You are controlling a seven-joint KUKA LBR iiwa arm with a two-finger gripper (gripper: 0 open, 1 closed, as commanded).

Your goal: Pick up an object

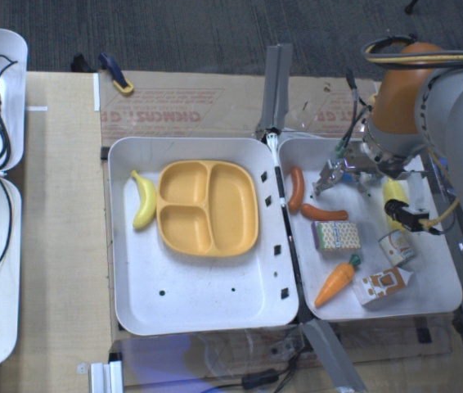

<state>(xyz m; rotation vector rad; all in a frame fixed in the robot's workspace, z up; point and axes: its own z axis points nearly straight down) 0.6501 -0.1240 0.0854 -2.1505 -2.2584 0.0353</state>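
gripper: aperture cannot be told, blurred | risk: upright sausage and lying sausage nudged apart, possibly missed

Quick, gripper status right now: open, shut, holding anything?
Gripper: open, holding nothing, over the right bin just above the two sausages.

Yellow banana, orange carrot, white bins
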